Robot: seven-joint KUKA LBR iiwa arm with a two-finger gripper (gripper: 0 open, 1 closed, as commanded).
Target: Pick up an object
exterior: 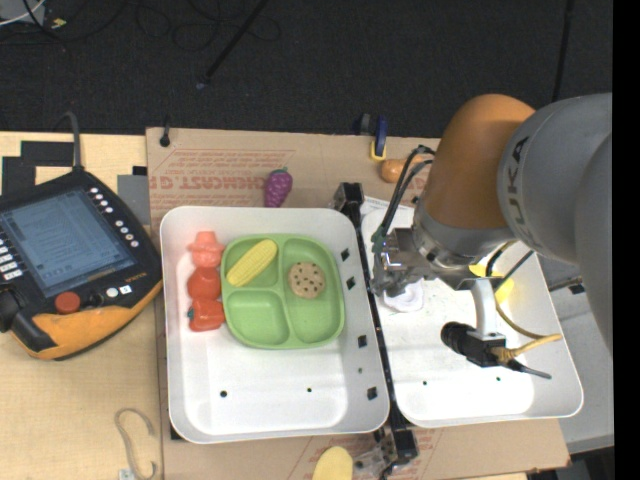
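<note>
While the gripper (402,290) hangs low at the right bin's (545,393) nine o'clock edge, finger state I cannot tell, descent seems underway; next, closing on something.

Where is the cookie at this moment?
The cookie lies in the upper right compartment of the green tray, in the left bin, right of the corn.

One fixed camera looked down at a slant from above the worktop (80,398). It took in the left bin (260,408) and the right bin (480,393) whole at middling range, and the arm (540,183) entered from the frame's right.
</note>
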